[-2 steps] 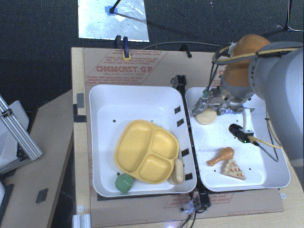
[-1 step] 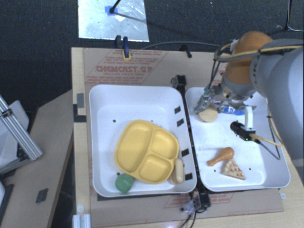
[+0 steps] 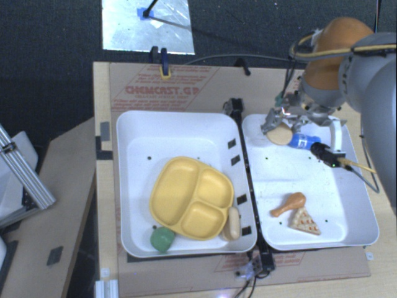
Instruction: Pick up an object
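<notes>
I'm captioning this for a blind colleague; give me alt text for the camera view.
The gripper hovers at the right bin's far edge over a tan round piece and blue object; a drumstick and pizza slice lie nearer. The left bin holds a yellow tray.

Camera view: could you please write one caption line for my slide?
Arm's pincer low at the right bin's far end by a tan item and blue item; yellow tray in left bin.

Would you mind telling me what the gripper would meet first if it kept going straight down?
Most likely the tan round object directly under the gripper, beside the blue object; depth is unclear.
</notes>
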Controlling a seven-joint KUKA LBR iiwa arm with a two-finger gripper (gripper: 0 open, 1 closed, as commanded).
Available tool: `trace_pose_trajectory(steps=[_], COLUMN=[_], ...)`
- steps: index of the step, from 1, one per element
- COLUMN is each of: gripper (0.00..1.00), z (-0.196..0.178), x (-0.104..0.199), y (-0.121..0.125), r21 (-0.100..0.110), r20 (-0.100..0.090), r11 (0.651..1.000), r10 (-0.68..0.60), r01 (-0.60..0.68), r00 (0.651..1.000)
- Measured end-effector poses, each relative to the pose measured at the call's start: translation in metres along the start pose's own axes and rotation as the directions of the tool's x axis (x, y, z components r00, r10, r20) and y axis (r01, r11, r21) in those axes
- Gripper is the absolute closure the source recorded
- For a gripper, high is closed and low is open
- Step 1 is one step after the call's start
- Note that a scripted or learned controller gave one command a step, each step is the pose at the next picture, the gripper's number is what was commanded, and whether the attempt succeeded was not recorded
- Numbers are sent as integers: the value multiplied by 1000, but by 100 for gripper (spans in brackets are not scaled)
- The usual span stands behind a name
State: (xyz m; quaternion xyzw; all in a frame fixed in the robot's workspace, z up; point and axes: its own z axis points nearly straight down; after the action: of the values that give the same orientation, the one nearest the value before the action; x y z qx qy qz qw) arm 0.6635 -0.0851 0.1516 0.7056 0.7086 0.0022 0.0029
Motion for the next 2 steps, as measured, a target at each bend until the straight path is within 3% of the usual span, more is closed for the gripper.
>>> trace_pose_trajectory(steps=[2], gripper=[100], z=[-97], x=[7], y=[-4], r21=[2], r20=[-1], r11=[1000], r10=[-1], r01=[1], r00=[1000])
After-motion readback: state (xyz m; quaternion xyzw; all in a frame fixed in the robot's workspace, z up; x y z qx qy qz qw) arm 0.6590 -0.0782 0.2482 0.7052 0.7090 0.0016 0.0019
